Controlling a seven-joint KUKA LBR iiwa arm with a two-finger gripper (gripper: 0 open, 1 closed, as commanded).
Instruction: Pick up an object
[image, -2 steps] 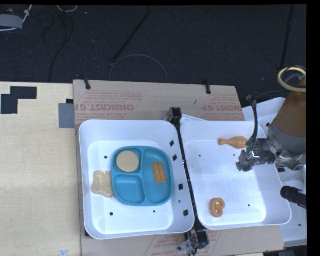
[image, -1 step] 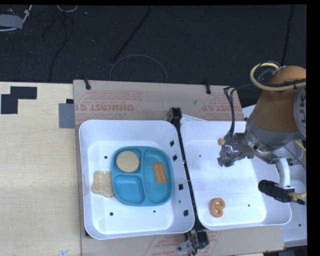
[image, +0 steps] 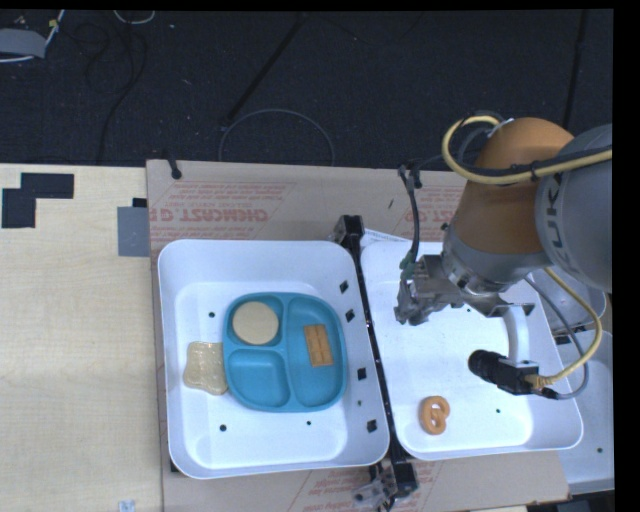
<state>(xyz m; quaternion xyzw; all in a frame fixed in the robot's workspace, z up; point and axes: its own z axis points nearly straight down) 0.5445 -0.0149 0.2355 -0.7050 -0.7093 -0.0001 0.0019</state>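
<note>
Red printed letters on the brown cardboard sheet (image: 260, 205) under the two bins, upside down from this camera. Largest line near the top left of the sheet, above the left white bin (image: 190, 262): looks like "CHEMCAST GP", but the letters are faint and flipped, so not sure. More red print on the same cardboard to the right, behind the arm, too hidden to read. Another bit of red print at the bottom edge of the cardboard, below the bins, too small and cut off to read. Part of a big letter on the grey arm (image: 585, 220) at the right edge, maybe a "K".
</note>
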